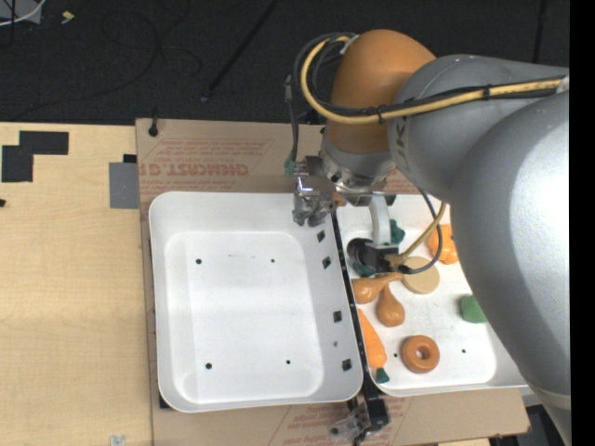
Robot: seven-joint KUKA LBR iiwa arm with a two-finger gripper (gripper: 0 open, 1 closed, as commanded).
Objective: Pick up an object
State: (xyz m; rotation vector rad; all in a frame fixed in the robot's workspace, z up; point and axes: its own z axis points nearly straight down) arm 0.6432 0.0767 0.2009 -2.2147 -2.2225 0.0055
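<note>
Camera view: from my remote seat I see the grey arm (pixel 502 156) coming in from the right, its orange band (pixel 372 72) sitting over the far edge of the bins. The gripper (pixel 309 207) hangs at the far end of the divider where the two bins meet, just over the left bin's (pixel 242 314) far-right corner. I can't tell whether it's spread or closed (the angle's too steep and the wrist blocks it).

Every pickable thing I see lies in the right bin (pixel 465 365):
- A brown ring (pixel 420 352), doughnut-like, flat near the front edge.
- An orange carrot-shaped piece (pixel 372 340) running along the divider wall, just left of the ring.
- Two tan pear-shaped pieces (pixel 388 307), touching each other mid-bin, with the smaller one closer to the divider.
- A tan disc (pixel 421 280) just right of them, near a yellow cable.
- A green piece (pixel 472 309) further right, partly under the arm.
- An orange piece (pixel 448 245) behind the disc, mostly hidden by the arm.
- A teal bit (pixel 396 233) near the far side (too little showing to say what it is).

The bins rest on a brown cardboard sheet (pixel 214 156) on the pale wooden bench (pixel 65 295).
</note>
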